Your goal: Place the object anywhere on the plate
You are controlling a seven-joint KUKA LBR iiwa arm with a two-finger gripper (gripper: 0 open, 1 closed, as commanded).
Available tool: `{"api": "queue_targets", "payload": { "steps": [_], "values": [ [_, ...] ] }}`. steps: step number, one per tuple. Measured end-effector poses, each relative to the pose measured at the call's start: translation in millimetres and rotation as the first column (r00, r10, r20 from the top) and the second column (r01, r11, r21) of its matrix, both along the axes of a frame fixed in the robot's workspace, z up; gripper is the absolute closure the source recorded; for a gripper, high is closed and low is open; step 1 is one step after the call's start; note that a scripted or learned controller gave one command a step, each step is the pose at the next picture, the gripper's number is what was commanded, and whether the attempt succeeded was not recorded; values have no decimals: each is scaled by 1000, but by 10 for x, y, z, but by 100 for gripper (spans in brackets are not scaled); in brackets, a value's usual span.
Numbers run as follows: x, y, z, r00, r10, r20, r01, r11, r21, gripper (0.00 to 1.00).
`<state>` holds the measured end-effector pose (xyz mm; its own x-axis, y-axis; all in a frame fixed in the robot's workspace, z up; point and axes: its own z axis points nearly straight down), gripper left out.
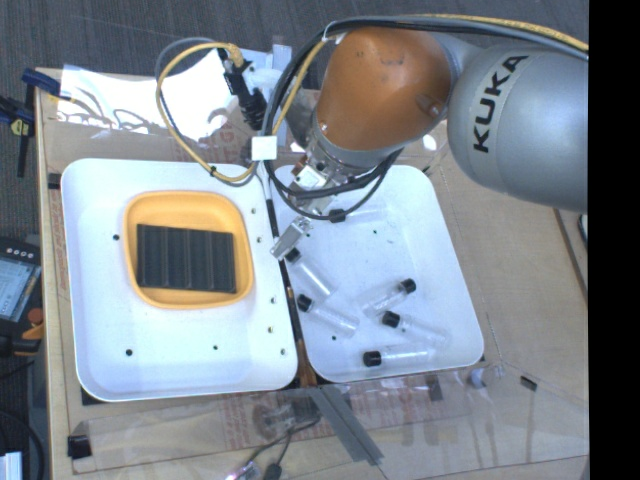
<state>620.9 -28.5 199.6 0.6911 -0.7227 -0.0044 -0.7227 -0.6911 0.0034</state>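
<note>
A yellow plate (186,216) with a dark ridged rectangle at its middle lies in the left white bin (100,348). Several clear plastic tubes with black caps lie scattered in the right white bin (440,258), among them one (312,280) near the bin's left wall, one (393,292) at the centre and one (400,356) by the front wall. My gripper (291,239) hangs low over the upper left of the right bin, just above the nearest tube's black cap, under the orange wrist band (385,83). I see no tube lifted off the bin floor.
Yellow and black cables (200,138) loop from the wrist over the back of the bench. The big grey arm (520,118) covers the back of the right bin. A ridge (283,298) divides the two bins.
</note>
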Motion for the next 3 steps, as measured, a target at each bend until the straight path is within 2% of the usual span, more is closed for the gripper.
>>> {"api": "queue_targets", "payload": {
  "steps": [1,2,3],
  "values": [
    [292,569,-86,966,259,3,-259,966,2,0],
    [-447,769,-87,912,410,0,-410,912,2,0],
    [-100,908,-86,846,533,3,-533,846,2,0]
  ]
}}
